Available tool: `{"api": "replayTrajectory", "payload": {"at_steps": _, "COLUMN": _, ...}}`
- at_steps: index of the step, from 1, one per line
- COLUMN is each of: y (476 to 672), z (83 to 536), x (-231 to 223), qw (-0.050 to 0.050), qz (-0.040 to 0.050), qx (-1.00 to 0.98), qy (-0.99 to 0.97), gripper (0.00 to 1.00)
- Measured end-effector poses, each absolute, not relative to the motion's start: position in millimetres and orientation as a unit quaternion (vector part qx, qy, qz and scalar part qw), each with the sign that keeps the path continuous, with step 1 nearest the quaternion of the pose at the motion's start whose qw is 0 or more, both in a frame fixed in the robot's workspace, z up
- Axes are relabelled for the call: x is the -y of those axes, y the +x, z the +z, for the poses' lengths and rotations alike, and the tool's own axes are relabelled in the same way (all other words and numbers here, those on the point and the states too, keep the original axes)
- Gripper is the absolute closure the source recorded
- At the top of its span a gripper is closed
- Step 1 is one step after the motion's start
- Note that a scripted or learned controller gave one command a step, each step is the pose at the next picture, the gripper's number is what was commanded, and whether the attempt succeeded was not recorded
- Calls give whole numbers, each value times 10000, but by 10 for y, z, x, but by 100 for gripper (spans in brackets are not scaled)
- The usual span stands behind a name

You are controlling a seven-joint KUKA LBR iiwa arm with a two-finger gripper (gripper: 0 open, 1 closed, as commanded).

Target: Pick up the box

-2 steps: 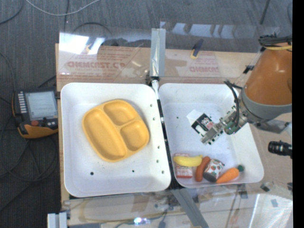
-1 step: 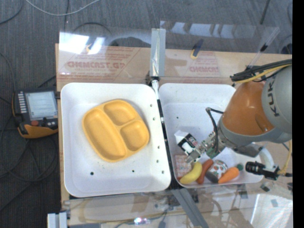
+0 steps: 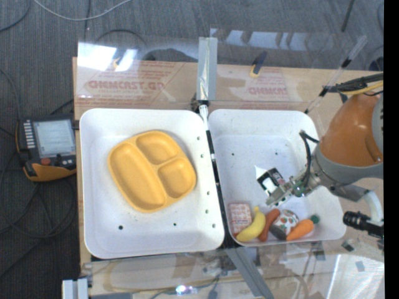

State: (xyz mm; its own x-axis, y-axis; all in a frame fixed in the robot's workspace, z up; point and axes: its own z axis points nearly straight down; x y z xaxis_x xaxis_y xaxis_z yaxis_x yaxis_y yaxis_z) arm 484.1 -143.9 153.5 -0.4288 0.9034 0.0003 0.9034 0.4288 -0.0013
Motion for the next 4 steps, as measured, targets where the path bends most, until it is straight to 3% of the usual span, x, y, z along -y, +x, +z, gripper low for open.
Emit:
{"api": "replayTrajectory", "payload": {"at_steps": 1, "y": 4840, "z": 2345, "x": 2048, "qw": -6, "qz": 14, "qx": 8353, "qy": -5498, "gripper": 100}}
{"api": "replayTrajectory", "payload": {"at_steps": 2, "y": 4989, "z": 942, "x": 1759, "qw": -2, "qz": 5, "qx": 8290, "qy": -5593, "gripper": 100}}
{"api": "replayTrajectory", "payload": {"at_steps": 3, "y": 4842, "z": 2023, "x": 1088, "qw": 4, "qz": 6, "qx": 8203, "qy": -5719, "gripper": 100}}
{"api": "replayTrajectory", "payload": {"at_steps": 4, "y": 5202, "z": 1950, "x": 1676, "qw": -2, "qz": 16, "qx": 8278, "qy": -5610, "gripper": 100}}
